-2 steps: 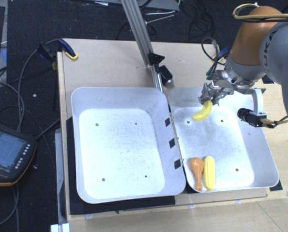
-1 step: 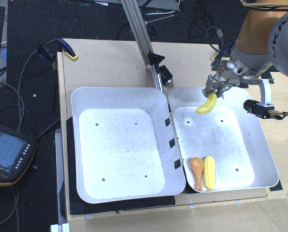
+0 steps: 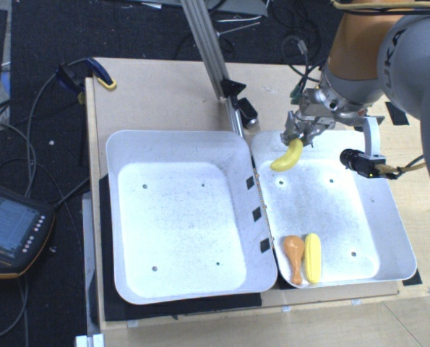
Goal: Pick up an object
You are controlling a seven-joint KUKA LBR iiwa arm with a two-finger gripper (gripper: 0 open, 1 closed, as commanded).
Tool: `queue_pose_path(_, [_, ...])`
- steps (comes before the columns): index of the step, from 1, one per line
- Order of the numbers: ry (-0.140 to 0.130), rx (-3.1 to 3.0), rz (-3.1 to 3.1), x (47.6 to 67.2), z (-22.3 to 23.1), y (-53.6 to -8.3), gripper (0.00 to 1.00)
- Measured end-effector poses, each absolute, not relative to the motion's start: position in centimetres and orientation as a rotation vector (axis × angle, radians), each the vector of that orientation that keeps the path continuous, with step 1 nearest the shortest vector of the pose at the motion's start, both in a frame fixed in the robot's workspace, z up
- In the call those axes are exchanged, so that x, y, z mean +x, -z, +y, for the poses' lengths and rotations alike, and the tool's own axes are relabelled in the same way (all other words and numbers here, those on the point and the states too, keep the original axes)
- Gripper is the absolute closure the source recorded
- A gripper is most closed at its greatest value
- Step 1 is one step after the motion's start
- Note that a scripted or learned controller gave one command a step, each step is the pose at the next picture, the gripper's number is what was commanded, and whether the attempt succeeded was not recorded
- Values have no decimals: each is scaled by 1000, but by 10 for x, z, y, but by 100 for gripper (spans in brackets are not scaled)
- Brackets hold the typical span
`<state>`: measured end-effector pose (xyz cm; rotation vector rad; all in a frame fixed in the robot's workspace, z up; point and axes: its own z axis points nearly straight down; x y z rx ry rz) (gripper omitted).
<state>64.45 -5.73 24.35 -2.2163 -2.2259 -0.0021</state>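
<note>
Gripper [image 3: 299,137] pinches the top of a curved yellow banana [image 3: 287,157] — hanging over the right bin [image 3: 388,230], where a corn cob [image 3: 312,258] and orange drumstick [image 3: 295,255] lie lower down.

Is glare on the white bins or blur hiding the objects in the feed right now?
Camera view: lighting is even, the right bin bright but not blown out; the yellow banana at the gripper reads fairly sharp, as do the orange piece and yellow piece; the arm's orange band is slightly soft.
</note>
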Motion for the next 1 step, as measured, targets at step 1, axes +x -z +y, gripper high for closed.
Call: queue_pose_path(1, [0, -2216, -2225, 639, -5, -232, 100])
